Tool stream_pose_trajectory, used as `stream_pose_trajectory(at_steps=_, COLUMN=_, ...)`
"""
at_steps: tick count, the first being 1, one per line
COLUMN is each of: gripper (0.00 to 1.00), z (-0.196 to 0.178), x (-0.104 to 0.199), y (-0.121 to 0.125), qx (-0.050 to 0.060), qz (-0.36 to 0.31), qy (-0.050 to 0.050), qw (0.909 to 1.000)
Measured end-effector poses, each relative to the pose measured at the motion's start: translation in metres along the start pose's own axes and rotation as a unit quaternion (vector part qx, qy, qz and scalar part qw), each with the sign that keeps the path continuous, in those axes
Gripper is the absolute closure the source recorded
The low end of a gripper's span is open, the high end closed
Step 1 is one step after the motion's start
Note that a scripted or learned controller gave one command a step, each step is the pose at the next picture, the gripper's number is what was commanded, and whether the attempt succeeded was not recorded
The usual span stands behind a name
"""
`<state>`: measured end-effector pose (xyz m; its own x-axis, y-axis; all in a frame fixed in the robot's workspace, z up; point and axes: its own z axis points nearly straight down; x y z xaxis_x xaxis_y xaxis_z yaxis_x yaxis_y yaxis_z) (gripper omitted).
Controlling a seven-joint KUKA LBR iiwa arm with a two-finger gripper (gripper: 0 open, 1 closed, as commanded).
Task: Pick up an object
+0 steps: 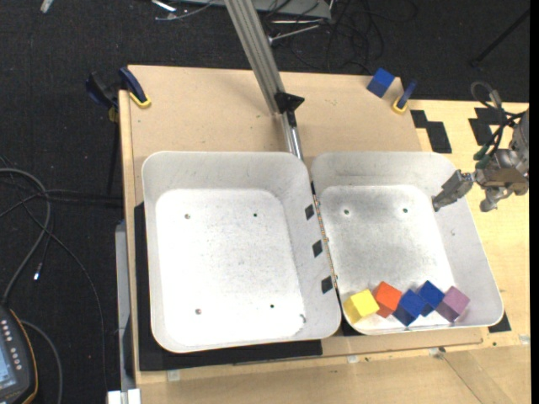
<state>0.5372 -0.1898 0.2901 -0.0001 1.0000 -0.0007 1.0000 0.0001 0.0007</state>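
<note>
Two bins: a left bin [168, 225] and a right bin [472, 251], both shallow and white, side by side on the wooden bench [210, 108].
Claw: the claw [472, 194] hangs at the upper right edge of the right bin, at the right edge of the view.
Claw state: two dark fingers [446, 190] stand spread apart, one over the bin's rim and one further right; nothing lies between them.
Arm: little of it shows, only grey wrist parts and cables just above and right of the claw.
Blocks: five small blocks sit in a row along the near wall of the right bin, well below the claw and slightly left of it.
Row order, farthest from the claw to closest: yellow block [363, 305], orange block [388, 297], blue block [410, 308], second blue block [431, 294], purple block [455, 303].
Contact: neighbouring blocks touch or nearly touch; all are well apart from the claw.
Spare block: a loose blue block [381, 81] lies on the bench outside the bins, above and left of the claw.
Pole: a grey metal pole [253, 45] slants down to the gap between the bins, far left of the claw.
Clamps: a clamp [130, 87] grips the bench's far left corner.
</note>
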Motion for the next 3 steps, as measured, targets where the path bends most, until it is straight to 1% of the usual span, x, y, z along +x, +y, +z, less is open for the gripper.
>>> stream_pose_trajectory(at_steps=1, gripper=0.00, z=0.133, x=0.000, y=0.024, qx=0.004, qz=0.000, qy=0.001, qw=1.0000)
stream_pose_trajectory(at_steps=2, gripper=0.00, z=0.198, x=0.054, y=0.036, qx=0.001, qz=-0.003, qy=0.001, qw=1.0000)
stream_pose_trajectory(at_steps=3, gripper=0.00, z=0.195, x=0.087, y=-0.030, qx=0.002, qz=0.001, qy=0.001, qw=1.0000)
